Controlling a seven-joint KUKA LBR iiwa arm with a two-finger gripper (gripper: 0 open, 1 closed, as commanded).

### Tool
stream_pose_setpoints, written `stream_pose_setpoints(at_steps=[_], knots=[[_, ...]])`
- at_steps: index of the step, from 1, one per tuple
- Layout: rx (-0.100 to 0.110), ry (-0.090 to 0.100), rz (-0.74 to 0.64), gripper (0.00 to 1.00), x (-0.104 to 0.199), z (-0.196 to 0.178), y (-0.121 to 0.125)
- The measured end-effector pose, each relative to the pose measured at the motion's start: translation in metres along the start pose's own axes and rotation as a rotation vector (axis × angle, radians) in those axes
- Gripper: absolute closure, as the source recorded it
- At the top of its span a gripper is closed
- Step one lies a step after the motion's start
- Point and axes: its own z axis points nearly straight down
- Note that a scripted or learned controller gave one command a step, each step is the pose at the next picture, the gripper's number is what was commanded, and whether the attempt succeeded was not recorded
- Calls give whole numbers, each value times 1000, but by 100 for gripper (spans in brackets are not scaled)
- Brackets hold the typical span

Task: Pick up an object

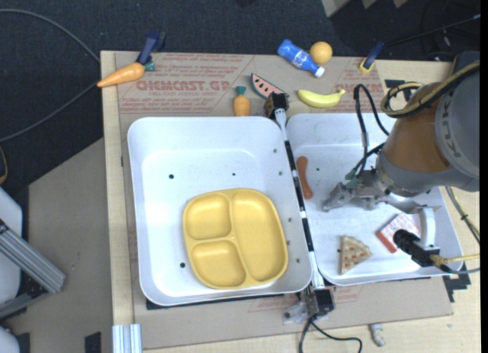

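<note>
In the right bin [335, 134] a red-brown sausage [304, 177] lies by the left wall. A pizza slice [353, 253] sits near the front, with a red and white packet [396, 232] to its right. My gripper [335, 200] hangs over the middle of this bin, pointing left and down. It is to the right of the sausage and above the pizza slice. Nothing shows in its grip. The grey arm with its orange band [415, 146] covers the bin's right side.
The left bin [160, 153] holds a yellow divided plate [235, 237]. Behind the bins on the cardboard lie a carrot [122, 75], a watermelon slice [263, 85], a banana [320, 98], a blue bottle [299, 57] and an orange ball [321, 52]. Cables run beside the arm.
</note>
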Motion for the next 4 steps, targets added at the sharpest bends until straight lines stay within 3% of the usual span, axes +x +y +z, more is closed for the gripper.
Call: stream_pose_setpoints(at_steps=[1, 2, 3, 4], knots=[[-3, -3, 2, 0, -67, -39, 35], [0, -1, 2, 0, -90, -71, -21], [-12, -6, 0, 0, -93, -5, -54], [-18, -13, 3, 100, -95, -16, -54]])
